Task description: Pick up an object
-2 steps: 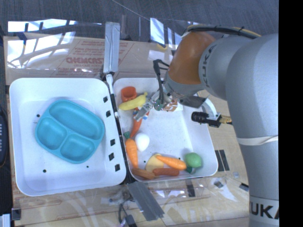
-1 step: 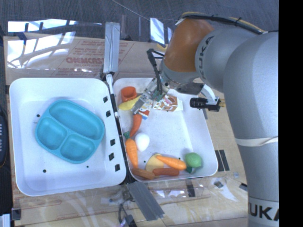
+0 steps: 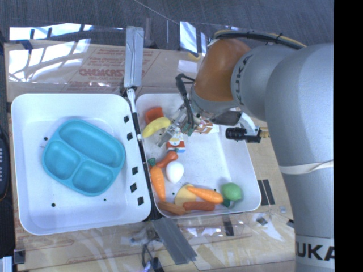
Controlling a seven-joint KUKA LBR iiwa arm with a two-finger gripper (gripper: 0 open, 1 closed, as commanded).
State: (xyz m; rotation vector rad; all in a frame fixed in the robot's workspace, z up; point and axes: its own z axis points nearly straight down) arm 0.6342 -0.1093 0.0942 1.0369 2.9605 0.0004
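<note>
My gripper [image 3: 176,132] is low in the right bin [image 3: 238,152], at its upper left part. Directly under and below it is a small red, white and blue toy [image 3: 179,145]. A yellow banana [image 3: 155,127] lies just left of the gripper, with a red tomato [image 3: 153,114] behind it. A white egg [image 3: 174,171] lies further down, flanked by an orange carrot [image 3: 157,183]. Whether anything is held is hidden by the wrist.
Along the right bin's front wall lie another carrot [image 3: 205,195], a yellow wedge [image 3: 184,195], a red sausage [image 3: 198,205] and a green vegetable [image 3: 231,191]. The left bin [image 3: 28,123] holds a blue divided plate [image 3: 83,157]. The grey arm [image 3: 283,95] covers the right bin's upper right.
</note>
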